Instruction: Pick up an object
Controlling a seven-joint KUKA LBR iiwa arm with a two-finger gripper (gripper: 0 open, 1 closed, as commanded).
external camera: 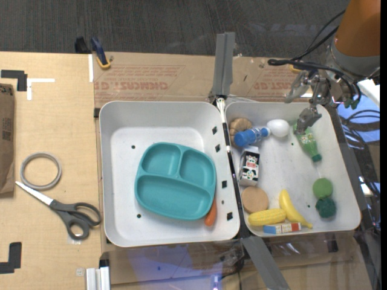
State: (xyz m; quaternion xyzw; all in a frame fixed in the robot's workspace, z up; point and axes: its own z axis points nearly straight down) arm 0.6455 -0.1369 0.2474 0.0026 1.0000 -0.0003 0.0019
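My gripper hangs over the far right part of the right bin, under the orange-banded wrist. Its tip is just above the top of a green bottle that lies on the bin floor. Whether it touches the bottle I cannot tell. A white egg and a blue bottle lie to its left. Nearer the front are a black-and-white carton, a tan disc, a corn cob, a banana and two green balls.
The left bin holds a teal divided plate and a carrot. Scissors and a tape roll lie on the bench at left. Cables trail near the bin's far right corner.
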